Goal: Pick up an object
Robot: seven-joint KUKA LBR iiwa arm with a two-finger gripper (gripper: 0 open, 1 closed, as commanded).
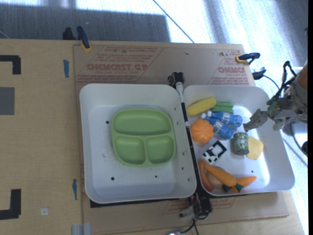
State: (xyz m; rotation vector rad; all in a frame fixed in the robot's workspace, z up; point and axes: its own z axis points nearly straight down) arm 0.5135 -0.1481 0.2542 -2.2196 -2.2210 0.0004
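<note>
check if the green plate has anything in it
Empty: the green plate in the left bin shows all three compartments bare.

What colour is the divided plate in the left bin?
Light green all over, the divided plate shows plainly in the camera view.

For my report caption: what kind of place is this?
Probably a robot lab test bench: two white bins on clamped board, toy food such as a corn cob, and a robot hand over the right bin.

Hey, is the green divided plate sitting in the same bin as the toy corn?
No, the green divided plate lies in the left bin, the corn in the right bin.
</note>
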